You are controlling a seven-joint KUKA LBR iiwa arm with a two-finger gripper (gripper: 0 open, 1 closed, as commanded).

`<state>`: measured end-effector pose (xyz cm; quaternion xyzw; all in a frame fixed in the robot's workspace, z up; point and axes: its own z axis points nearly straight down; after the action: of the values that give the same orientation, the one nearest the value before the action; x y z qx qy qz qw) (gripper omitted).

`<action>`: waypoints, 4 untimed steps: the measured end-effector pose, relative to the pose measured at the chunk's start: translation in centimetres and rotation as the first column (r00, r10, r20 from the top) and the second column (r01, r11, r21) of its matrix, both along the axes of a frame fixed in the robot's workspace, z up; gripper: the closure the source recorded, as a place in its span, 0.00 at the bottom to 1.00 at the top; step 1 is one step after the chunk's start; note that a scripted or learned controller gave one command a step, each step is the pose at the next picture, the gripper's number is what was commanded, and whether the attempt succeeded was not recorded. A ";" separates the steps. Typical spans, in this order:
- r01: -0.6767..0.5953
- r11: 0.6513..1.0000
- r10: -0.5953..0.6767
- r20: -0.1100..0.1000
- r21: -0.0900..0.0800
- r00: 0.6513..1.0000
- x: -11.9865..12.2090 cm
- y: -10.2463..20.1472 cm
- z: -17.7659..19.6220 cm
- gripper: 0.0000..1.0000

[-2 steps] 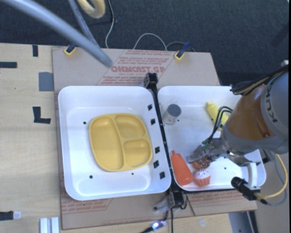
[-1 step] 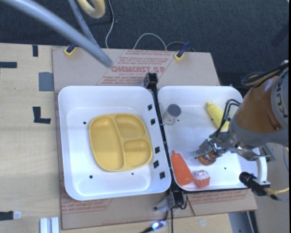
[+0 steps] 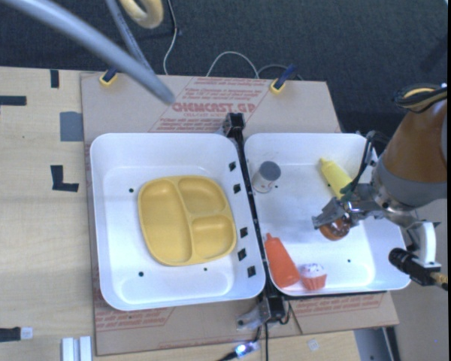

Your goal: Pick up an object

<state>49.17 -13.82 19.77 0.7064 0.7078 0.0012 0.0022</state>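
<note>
Objects sit in the right bin (image 3: 361,145): orange bottle (image 3: 280,262) against the divider, yellow piece (image 3: 334,174) near the far wall, cupcake (image 3: 313,276) at the near edge, grey cylinder (image 3: 267,175). Middle floor is bare. Hand (image 3: 333,220) rests over a small brown item (image 3: 334,230); cannot tell its grip.

Two white bins (image 3: 109,171) — cardboard base (image 3: 210,104)
</note>
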 end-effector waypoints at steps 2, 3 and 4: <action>0.001 1.000 -0.001 -0.004 0.001 1.000 -0.1 1.0 7.3 1.00; -0.004 1.000 0.004 -0.008 0.003 1.000 1.1 6.5 5.6 1.00; -0.004 1.000 0.004 -0.008 0.003 1.000 1.9 11.3 4.0 1.00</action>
<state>51.03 -2.55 23.82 0.7051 0.7091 -0.0009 -0.0017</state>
